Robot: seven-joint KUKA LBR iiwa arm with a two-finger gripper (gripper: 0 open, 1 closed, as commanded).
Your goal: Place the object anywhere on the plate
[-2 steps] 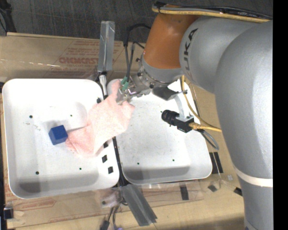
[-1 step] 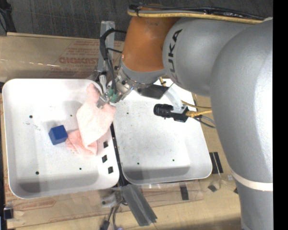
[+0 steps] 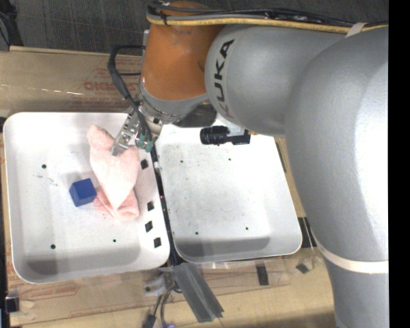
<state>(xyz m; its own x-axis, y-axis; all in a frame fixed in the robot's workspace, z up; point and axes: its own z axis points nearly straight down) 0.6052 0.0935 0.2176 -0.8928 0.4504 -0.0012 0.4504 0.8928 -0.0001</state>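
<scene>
Two shallow white plastic bins sit side by side on the counter, and the left bin [image 3: 27,251] serves as the landmark. Inside it, toward its right half, lies a crumpled pink cloth [image 3: 116,173], soft and folded into a long lump. Touching the cloth's left edge sits a small blue cube [image 3: 83,192], hard-edged and matt. The pincer [image 3: 126,141] hangs over the cloth's upper end, near the left bin's right wall; whether its tips are spread or pressed together cannot be told, nor whether they grip the fabric. The right bin [image 3: 225,244], just beside the left bin, shows a smooth, speckled floor. No plate can be made out with certainty, so the task looks to be at an early stage: the grasp seems unsettled, and the lift, carry and release all remain.
</scene>
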